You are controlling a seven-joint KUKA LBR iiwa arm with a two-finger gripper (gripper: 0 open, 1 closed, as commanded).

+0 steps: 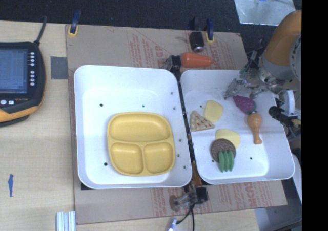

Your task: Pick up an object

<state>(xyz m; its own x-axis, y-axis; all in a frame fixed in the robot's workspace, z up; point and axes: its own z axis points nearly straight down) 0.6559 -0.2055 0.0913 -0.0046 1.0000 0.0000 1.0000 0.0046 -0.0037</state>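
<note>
Low in the right bin's upper right, the claw spreads wide just beside the purple toy, so I'd centre over it and drop straight before closing.

The grey two-finger gripper hangs over the right shallow white bin, fingers spread, just beside a purple toy eggplant. A yellow three-compartment plastic tray sits in the left white bin.

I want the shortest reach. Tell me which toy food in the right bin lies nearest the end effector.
The purple piece, just below the end effector. The drumstick, yellow pieces, waffle wedge and green beans all lie farther down or left.
</note>
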